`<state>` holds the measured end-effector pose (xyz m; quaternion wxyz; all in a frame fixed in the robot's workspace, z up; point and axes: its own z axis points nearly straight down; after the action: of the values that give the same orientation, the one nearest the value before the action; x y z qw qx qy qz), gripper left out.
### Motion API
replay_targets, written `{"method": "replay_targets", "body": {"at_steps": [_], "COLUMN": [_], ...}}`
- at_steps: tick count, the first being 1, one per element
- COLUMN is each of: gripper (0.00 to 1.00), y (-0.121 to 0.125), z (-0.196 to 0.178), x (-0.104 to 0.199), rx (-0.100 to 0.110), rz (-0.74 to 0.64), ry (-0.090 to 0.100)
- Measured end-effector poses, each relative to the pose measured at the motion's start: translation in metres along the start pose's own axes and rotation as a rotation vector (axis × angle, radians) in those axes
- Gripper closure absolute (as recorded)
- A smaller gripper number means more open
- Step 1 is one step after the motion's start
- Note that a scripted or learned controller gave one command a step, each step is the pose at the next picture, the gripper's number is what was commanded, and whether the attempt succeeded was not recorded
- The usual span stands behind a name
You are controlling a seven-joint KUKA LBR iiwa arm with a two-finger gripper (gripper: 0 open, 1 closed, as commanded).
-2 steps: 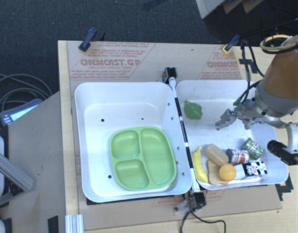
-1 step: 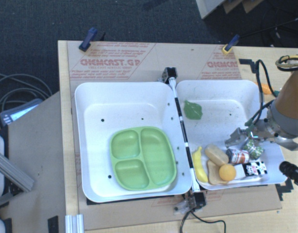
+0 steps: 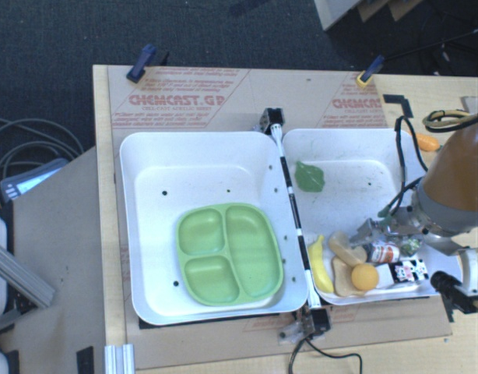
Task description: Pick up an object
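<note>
The gripper (image 3: 385, 240) hangs over the crowded small bottle (image 3: 381, 252) — its state cannot be told; the round orange fruit (image 3: 364, 277) and yellow banana (image 3: 321, 266) nearby risk a deflected grasp.

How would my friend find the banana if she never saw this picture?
Look in the right white bin, at its near left corner beside the divider. The banana lies there, long, curved and yellow, unlike the round orange ball next to it.

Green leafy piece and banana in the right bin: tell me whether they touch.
Apart. The camera view shows the green leafy piece near the bin's far wall and the banana near its front, with bare white bin floor between them.
</note>
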<state>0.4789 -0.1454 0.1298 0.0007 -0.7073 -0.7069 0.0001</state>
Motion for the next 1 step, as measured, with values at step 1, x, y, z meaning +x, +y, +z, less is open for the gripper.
{"method": "replay_targets", "body": {"at_steps": [1], "gripper": [0.0], "y": [0.0005], "z": [-0.0529], "x": [-0.0305], "rx": [-0.003], "rz": [0.0], "ry": [-0.002]}}
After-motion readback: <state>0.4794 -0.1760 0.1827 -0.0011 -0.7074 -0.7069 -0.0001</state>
